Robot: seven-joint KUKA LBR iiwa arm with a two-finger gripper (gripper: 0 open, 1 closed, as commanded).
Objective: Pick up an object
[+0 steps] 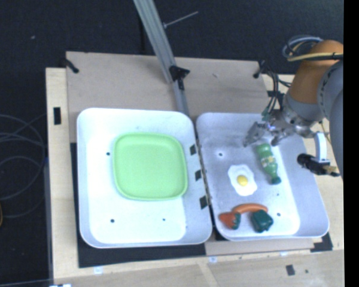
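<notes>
I see the gripper [263,136] spread open and holding nothing, poised just above the top end of a green bottle [267,162] lying in the right bin [308,217]. The bottle is translucent green with a paler label, angled beside a fried egg [242,180].

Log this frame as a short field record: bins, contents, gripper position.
left bin: green plate
right bin: green bottle, fried egg, orange sausage, red piece, dark green piece
gripper: over right bin's far end, just above bottle's top
held: nothing visibly between the fingers
</notes>
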